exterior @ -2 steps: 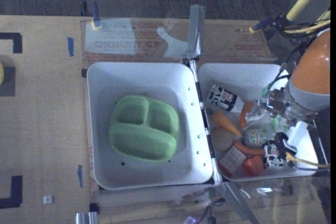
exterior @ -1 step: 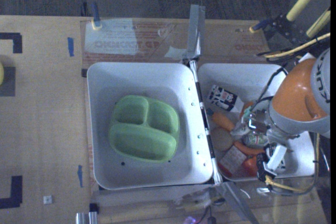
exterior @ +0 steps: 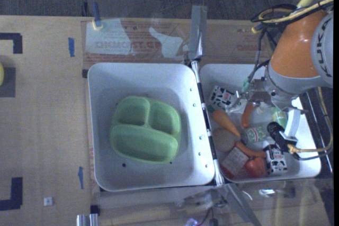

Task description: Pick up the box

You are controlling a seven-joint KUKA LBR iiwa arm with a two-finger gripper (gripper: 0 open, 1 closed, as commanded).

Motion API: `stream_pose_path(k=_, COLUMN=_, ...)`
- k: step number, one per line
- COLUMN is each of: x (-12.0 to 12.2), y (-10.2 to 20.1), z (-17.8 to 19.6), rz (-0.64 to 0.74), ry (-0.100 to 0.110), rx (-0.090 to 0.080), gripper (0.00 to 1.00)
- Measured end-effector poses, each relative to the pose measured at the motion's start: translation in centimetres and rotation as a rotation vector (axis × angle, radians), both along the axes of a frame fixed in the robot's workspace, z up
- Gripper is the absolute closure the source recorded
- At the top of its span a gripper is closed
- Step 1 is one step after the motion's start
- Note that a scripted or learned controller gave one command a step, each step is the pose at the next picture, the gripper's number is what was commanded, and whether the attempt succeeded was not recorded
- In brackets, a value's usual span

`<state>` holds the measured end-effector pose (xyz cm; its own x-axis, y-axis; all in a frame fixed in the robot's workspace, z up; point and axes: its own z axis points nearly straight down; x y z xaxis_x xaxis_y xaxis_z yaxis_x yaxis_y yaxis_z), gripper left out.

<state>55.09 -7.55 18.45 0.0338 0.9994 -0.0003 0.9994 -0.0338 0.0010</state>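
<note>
Clutter is seen in the right bin (exterior: 312,166), one of two shallow white bins set side by side on the worktop (exterior: 42,129). The box (exterior: 258,134), small, white and green, is found near the middle of that bin, lying among the other things. An orange carrot (exterior: 226,121) is laid at about nine o'clock from the box, and a second carrot (exterior: 250,148) is pressed close beside it at about seven o'clock. A reddish packet (exterior: 233,159) is placed farther out at seven o'clock, with a red item (exterior: 255,168) just beside it at the bin's lower wall. A black-and-white patterned carton (exterior: 222,97) is seen at ten o'clock from the box, near the bin's upper left corner, and a second patterned carton (exterior: 276,160) is set at four o'clock.

The arm (exterior: 302,50), grey with an orange band, is brought in from three o'clock and is hung over the upper part of the right bin. The claw (exterior: 255,105) is lowered at about twelve o'clock from the box, near it; contact cannot be made out. Whether the claw is released or clenched cannot be told, as its tips are lost against the clutter, and nothing can be seen gripped in it.

The left bin (exterior: 100,82) is occupied by a green divided plate (exterior: 145,128), laid flat near its centre, well apart from the box
</note>
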Motion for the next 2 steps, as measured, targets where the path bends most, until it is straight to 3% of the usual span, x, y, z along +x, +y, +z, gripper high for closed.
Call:
stream_pose_path(k=1, x=-0.3, y=-2.2, z=-8.8, rz=-0.033, ry=0.005, rx=0.001, gripper=0.0)
stream_pose_path(k=2, x=11.7, y=0.4, z=0.2, rz=-0.173, ry=-0.002, rx=-0.001, gripper=0.0)
